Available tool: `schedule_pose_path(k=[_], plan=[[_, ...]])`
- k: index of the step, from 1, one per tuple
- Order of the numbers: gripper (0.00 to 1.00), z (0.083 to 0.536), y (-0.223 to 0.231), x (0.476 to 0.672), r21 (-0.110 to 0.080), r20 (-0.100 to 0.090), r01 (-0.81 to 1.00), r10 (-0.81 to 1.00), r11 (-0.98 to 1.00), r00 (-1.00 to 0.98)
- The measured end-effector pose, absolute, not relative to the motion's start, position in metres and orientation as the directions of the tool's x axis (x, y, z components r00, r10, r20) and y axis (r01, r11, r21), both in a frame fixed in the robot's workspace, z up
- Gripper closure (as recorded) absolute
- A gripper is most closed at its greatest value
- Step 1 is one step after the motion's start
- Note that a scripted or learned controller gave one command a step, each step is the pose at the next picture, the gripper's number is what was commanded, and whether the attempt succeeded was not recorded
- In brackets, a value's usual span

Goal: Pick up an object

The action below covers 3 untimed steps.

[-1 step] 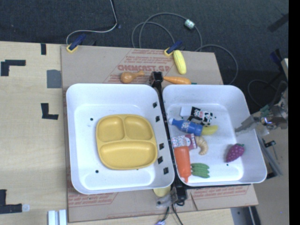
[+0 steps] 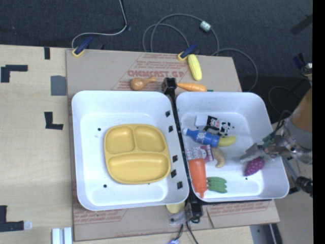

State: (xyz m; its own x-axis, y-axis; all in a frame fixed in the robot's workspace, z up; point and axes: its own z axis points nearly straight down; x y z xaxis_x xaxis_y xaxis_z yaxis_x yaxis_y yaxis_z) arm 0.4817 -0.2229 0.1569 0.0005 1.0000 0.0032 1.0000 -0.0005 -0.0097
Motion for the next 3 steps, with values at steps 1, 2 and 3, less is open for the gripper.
schedule_pose_path(k=[1, 2, 3], plan=[[0.00, 0.110, -0.217, 0.485, 0.003, -0.002, 1.000, 1.000, 0.000, 0.000], [0.00, 0.089, -0.155, 0.550, 0.005, -0.002, 1.000, 1.000, 0.001, -0.001], [0.00, 0.084, -0.148, 0.576, -0.043, -0.007, 0.999, 1.000, -0.004, 0.003]])
